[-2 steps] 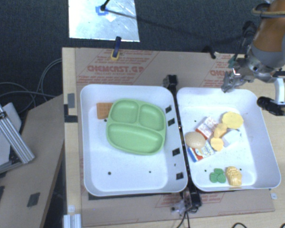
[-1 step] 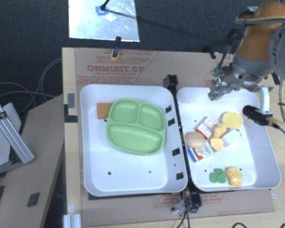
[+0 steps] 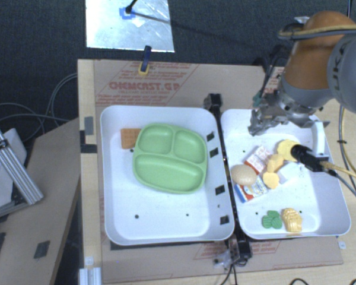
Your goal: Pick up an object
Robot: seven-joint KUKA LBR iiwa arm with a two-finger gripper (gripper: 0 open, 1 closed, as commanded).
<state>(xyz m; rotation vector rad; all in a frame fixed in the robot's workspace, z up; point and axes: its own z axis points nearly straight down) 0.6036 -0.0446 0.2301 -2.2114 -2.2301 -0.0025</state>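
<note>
Two shallow white bins fill the middle of the frame; note that the left bin [image 3: 115, 177] holds a green divided plate [image 3: 169, 159], while the right bin [image 3: 329, 209] carries the loose small items; the gripper [image 3: 261, 126] hangs low over that bin's upper left corner, and you cannot tell from this angle whether it is spread or pressed together; nothing can be seen held in it. Treat the red-and-white packet [image 3: 258, 158] as the likeliest target; it lies just below the gripper in the frame, toward the bin's centre; its long axis appears to run on a diagonal from upper right to lower left, though its lower end is partly covered. A tan rounded lump [image 3: 244, 174] touches the packet on its lower left; yellow pieces [image 3: 275, 163] crowd its right side; expect, as a judgement, a short move down-frame, with these neighbours leaving little free room.
</note>
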